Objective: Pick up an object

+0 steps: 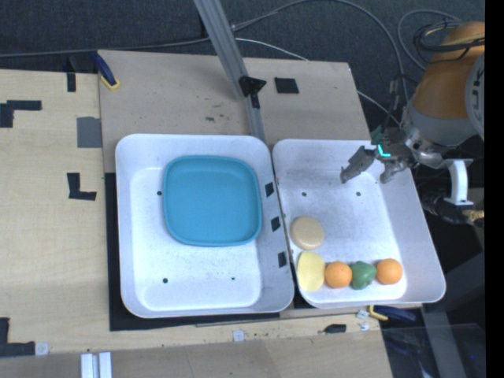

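The right bin (409, 211) holds several small items along its near side: a beige round piece (307, 231), a yellow piece (310, 271), an orange ball (338, 275), a green item (362, 274) and a second orange ball (389, 271). My gripper (371, 168) hangs over the bin's far right part, well above and behind those items. Its two dark fingers are spread apart with nothing between them.
The left bin (138, 227) carries a blue square plate (212, 199). A grey metal pole (228, 46) slants across the bench behind the bins. Cables lie on the dark floor at the back right.
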{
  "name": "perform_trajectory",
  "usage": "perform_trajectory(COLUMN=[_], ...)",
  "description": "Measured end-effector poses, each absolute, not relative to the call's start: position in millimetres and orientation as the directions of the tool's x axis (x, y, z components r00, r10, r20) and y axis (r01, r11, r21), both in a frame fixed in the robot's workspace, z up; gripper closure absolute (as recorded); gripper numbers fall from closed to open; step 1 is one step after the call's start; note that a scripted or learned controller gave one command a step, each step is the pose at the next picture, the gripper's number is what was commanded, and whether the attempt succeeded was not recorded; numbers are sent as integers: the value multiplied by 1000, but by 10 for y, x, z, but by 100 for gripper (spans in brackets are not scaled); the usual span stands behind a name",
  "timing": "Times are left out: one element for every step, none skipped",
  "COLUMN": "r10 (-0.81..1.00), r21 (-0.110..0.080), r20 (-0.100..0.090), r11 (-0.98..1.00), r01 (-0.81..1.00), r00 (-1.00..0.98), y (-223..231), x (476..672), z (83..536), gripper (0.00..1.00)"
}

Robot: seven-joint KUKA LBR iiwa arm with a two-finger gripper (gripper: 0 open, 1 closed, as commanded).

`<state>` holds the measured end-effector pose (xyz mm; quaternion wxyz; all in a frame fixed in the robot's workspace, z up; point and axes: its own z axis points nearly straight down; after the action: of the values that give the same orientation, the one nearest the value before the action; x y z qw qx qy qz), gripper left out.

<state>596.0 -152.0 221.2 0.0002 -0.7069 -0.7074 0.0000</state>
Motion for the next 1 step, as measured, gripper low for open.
perform_trajectory(r10=[1000], r21=[0], r20=[0], r11=[1], r01=[1000], r00=[-1], y=[-1520], x=[5959], z=[2212], gripper=[0])
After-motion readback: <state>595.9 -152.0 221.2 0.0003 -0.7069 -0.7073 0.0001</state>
